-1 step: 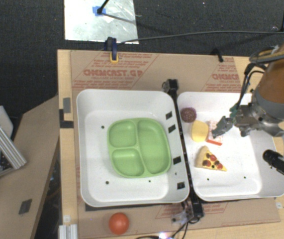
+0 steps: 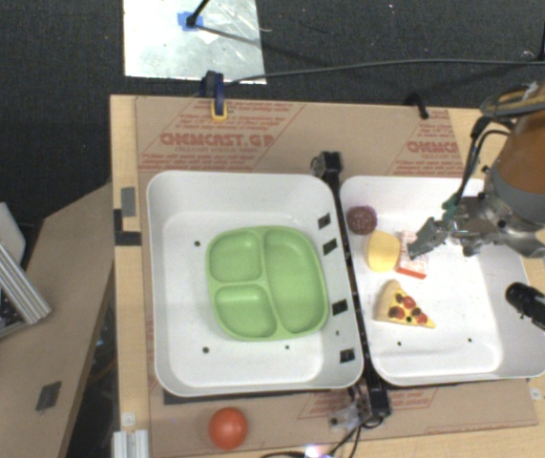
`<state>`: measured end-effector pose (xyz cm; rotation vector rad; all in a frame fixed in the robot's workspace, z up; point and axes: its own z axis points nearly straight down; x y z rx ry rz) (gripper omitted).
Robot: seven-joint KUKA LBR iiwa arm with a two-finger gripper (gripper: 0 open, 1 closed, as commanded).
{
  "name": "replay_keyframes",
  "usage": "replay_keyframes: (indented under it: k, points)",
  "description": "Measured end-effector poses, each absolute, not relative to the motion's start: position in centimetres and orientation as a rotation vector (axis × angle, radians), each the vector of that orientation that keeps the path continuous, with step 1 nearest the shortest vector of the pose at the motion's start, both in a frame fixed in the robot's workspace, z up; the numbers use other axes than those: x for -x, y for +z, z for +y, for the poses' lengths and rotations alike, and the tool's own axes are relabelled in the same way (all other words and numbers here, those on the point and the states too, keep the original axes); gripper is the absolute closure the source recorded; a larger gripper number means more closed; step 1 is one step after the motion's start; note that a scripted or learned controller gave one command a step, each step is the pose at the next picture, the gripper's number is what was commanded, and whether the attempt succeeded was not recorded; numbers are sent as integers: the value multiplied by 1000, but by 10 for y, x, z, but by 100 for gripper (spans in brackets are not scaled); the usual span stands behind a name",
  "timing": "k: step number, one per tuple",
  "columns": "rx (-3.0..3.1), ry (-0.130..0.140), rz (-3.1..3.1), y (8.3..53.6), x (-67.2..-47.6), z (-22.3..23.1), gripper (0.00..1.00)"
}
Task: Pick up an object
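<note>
In the right bin [image 2: 501, 356] lie a dark red round toy [image 2: 362, 219], a yellow rounded toy [image 2: 383, 251], a pizza slice toy [image 2: 403, 307] and a small red and white item [image 2: 412, 268]. My gripper [image 2: 423, 240] reaches in from the right and hovers just right of the yellow toy, over the red and white item. Nothing is visible between its fingers.
The left bin [image 2: 172, 351] bears a green divided plate [image 2: 264, 282]. A red ball [image 2: 228, 427] rests on the cardboard in front of the bins. A black clip strip [image 2: 345, 289] runs between the two bins. The arm's orange band [image 2: 544, 146] looms over the right bin's far corner.
</note>
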<state>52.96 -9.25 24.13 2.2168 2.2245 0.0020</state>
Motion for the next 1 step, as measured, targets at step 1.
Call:
replay_keyframes:
  k: [1]
  points:
    - [-2221,-1,2223,199,-534,-95,0]
